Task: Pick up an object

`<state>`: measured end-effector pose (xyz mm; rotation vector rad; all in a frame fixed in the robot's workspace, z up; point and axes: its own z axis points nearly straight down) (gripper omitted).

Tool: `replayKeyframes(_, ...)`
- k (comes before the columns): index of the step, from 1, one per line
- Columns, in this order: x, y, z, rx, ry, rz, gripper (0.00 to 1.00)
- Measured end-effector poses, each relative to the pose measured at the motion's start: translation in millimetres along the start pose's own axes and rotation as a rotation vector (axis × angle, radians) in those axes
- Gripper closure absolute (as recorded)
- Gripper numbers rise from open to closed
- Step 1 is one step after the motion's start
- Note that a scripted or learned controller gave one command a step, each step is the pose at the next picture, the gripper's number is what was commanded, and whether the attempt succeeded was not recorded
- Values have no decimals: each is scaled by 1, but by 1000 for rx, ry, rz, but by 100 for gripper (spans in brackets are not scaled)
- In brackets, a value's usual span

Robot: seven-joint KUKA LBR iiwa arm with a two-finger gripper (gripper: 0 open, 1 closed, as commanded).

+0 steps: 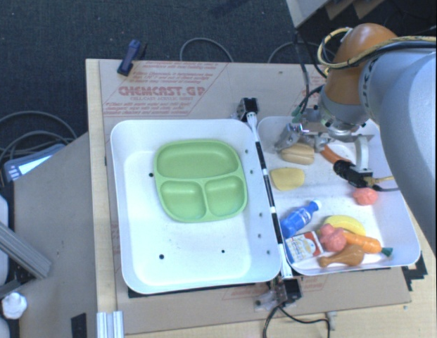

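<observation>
The robot's jaws [307,134] sit low over a tan bread-shaped toy [298,153]; I cannot tell their state. They might slip off it.

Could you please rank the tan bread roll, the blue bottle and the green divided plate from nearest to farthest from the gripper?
From the gripper:
1. Tan bread roll, right bin, just below it.
2. Blue bottle, right bin, lower down.
3. Green divided plate, left bin.

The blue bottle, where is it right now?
In the camera view the blue bottle lies in the right bin, near its left wall, just below the pale yellow piece and left of the banana.
</observation>
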<state>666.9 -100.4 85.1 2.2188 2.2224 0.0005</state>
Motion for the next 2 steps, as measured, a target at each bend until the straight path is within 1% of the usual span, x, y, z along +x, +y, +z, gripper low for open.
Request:
replayKeyframes(1, 0, 1, -10, -3, -2, 0, 100)
replayKeyframes(2, 87, -26, -100, -1, 2, 0, 100)
